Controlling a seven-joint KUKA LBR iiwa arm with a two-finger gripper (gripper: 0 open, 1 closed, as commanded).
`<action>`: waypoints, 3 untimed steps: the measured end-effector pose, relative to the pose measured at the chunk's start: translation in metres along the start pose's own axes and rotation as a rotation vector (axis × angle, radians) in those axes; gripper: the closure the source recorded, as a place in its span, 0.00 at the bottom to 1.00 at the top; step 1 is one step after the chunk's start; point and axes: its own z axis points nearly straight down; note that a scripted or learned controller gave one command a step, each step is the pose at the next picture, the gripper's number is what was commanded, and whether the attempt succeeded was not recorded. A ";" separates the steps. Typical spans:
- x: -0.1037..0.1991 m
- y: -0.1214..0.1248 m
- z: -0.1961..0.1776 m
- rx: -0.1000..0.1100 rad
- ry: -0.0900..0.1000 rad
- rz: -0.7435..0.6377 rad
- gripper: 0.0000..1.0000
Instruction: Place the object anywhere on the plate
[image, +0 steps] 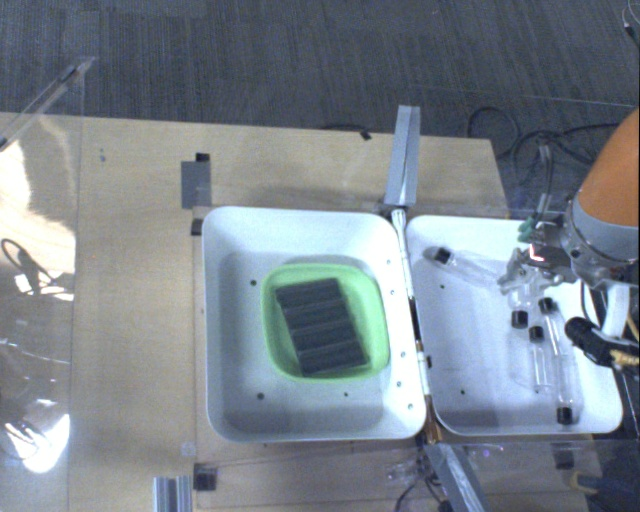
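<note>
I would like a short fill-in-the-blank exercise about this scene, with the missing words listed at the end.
1. The green plate sits in the ____ bin in the camera view.
2. The dark ridged block lies on the ____.
3. The colour of both bins is ____.
4. The tool is above the ____ bin in the camera view.

Missing words: left; plate; white; right
</note>
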 end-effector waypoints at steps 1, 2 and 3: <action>0.000 0.000 0.000 0.000 0.000 0.000 0.00; -0.069 -0.040 -0.069 -0.003 -0.002 -0.171 0.00; -0.076 -0.038 -0.205 -0.006 -0.003 -0.143 0.00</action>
